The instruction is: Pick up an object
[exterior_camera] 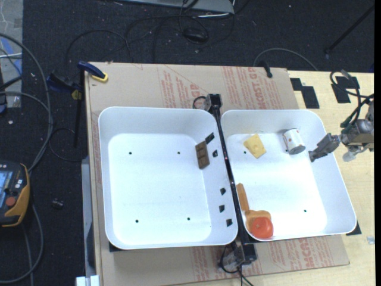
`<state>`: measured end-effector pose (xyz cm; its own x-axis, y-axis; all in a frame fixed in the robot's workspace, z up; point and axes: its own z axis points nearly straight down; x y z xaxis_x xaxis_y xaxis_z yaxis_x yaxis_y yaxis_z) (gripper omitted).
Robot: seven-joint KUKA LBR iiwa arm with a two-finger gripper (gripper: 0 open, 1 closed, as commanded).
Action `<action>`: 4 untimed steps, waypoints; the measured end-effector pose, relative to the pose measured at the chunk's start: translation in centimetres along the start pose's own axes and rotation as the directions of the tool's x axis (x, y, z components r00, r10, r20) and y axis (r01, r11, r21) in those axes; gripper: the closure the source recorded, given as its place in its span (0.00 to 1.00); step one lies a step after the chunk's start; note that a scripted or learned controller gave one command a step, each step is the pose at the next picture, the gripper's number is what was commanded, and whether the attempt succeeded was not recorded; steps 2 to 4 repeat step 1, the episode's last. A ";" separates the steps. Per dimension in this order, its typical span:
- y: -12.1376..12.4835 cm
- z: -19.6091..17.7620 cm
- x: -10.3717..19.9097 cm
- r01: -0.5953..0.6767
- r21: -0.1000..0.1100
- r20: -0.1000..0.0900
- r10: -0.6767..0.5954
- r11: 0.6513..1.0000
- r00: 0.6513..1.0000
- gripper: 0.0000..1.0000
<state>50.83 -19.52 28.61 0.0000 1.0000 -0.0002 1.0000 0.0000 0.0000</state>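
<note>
- Bench [178, 85]: brown board carrying two white bins side by side; left bin [119, 130], right bin [333, 183].
- Gripper [317, 151]: enters from the right, dark fingers low over the right bin's right wall, near its upper corner. Nothing seen between the fingers. Whether they are spread or pressed together: cannot tell (too small and dark).
- White cylinder [292, 140]: right bin, upper right, lying tilted, just left of the gripper tip and apart from it.
- Yellow block [256, 146]: right bin, upper left part, left of the cylinder and apart from it.
- Red ball [261, 226]: right bin, lower left corner, against the rim.
- Orange stick [242, 198]: just above the ball, running along the bin's left wall; its lower end meets a tan piece touching the ball.
- Brown bar [203, 155]: left bin, on the right-hand slope, upper part, standing roughly lengthwise up the view.
- Small black squares dot the strip between the bins (fixtures or markers, cannot tell).
- Floor left of bench: handheld pendant [13, 194], yellow and dark, with loose cables around.
</note>
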 end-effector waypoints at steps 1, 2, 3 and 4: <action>0.9 -1.5 -0.3 0.000 0.000 0.000 0.000 1.000 1.000 0.00; 0.9 -1.5 -0.3 0.000 0.000 0.000 0.000 1.000 1.000 0.00; 0.9 -1.5 -0.3 0.000 0.000 0.000 0.000 1.000 1.000 0.00; 0.9 -1.5 -0.3 0.000 0.000 0.000 0.000 1.000 1.000 0.00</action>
